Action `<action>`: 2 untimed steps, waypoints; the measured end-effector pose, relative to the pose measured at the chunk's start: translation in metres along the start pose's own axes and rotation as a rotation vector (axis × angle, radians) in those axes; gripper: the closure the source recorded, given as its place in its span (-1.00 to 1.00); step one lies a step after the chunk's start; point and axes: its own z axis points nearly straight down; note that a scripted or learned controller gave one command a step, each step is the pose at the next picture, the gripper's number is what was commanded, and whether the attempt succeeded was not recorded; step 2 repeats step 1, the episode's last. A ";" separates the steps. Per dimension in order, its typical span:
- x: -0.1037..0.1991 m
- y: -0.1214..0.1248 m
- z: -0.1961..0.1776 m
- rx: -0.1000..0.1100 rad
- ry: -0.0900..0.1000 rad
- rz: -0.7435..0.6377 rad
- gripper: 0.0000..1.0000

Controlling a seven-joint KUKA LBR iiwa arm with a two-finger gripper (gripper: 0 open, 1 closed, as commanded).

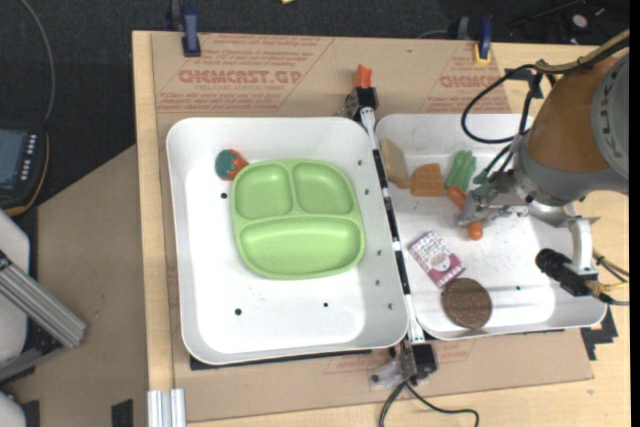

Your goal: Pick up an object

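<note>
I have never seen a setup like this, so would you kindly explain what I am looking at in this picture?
One camera looks down at a slant on a bench with two white bins. The left bin holds a green divided plate and a small round toy. The right bin holds a brown disc, a pink patterned packet, a tan piece and a green piece. The grey and orange robot arm reaches in from the right; its gripper sits low over a small orange item.

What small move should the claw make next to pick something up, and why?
Probably lower straight down a little: the claw hovers in the right bin over the small orange piece, beside the green block, and nothing shows between its tips yet.
</note>
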 end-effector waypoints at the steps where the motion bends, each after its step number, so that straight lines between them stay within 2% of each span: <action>1: 0.085 0.026 -0.096 -0.009 0.002 -0.009 1.00; 2: 0.085 0.026 -0.096 -0.009 0.002 -0.009 1.00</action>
